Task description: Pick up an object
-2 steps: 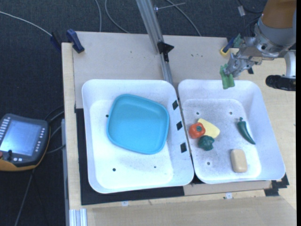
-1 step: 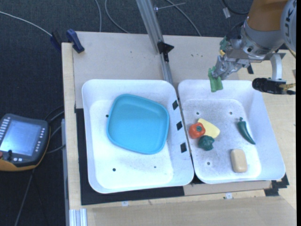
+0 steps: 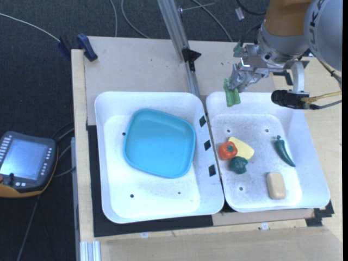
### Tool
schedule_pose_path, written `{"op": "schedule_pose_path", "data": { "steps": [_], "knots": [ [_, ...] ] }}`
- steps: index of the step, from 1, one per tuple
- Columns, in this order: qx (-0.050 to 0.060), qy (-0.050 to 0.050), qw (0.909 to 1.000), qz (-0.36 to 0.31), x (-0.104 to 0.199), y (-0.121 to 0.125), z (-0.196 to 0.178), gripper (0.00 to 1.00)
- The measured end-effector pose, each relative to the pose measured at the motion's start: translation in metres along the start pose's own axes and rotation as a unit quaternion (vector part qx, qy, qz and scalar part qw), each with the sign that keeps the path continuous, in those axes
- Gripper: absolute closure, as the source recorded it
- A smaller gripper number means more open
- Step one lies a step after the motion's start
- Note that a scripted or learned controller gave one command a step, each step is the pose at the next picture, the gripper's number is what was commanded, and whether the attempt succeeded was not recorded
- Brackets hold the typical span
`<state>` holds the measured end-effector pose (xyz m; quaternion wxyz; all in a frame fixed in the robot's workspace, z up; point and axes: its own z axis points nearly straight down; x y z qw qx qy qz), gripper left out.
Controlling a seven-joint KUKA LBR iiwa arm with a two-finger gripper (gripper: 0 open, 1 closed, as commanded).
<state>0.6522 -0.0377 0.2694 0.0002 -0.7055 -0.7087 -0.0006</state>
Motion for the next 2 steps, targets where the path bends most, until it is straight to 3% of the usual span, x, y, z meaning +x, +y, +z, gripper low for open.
{"op": "schedule_pose_path", "data": {
  "steps": [2],
  "knots": [
    [0.001, 0.000, 1.0000, 0.000, 0.108, -0.026, 0.016, 1.00]
  ]
}}
